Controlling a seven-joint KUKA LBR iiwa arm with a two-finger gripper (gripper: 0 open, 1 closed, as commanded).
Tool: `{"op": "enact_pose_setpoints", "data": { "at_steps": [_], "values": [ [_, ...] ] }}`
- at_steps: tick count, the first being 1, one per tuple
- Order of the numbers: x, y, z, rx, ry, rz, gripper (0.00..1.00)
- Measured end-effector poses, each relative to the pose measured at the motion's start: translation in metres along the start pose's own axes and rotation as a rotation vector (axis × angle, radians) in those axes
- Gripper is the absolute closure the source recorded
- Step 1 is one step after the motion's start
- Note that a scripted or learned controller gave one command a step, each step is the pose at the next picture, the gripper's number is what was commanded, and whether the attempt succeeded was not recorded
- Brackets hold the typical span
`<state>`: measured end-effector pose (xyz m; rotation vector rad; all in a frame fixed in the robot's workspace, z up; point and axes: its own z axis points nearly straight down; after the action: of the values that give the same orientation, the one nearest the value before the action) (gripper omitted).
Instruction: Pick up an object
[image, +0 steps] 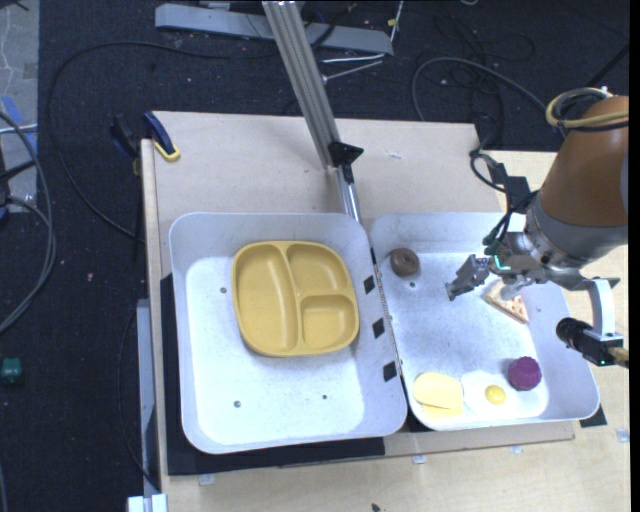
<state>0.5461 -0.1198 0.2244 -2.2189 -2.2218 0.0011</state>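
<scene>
The arm is reaching in over the right bin (440, 228), with the gripper (466, 277) hanging above the bin's upper middle. Whether it is spread or closed cannot be told from this slant, and nothing is visibly sitting in it, so the pick is looking not yet done.

Candidates are all lying in the right bin. A brown ball (404, 262) is resting near the bin's upper left corner, well left of the gripper. A pizza slice (509, 302) is lying just right of the gripper, partly under the wrist. Along the lower edge, a yellow piece (438, 391), an egg (489, 391) and a purple ball (524, 373) are sitting in a row, well apart from the gripper.

The left bin (200, 330) is carrying a yellow tray (296, 297) near its upper edge.

By my judgement, the whole grasp is remaining: descending, closing on something, most likely the pizza slice or brown ball, and lifting.
</scene>
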Motion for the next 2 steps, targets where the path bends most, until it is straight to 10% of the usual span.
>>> {"op": "enact_pose_setpoints", "data": {
  "at_steps": [2],
  "values": [
    [-0.009,-0.001,0.058,0.003,0.000,0.003,0.00]
  ]
}}
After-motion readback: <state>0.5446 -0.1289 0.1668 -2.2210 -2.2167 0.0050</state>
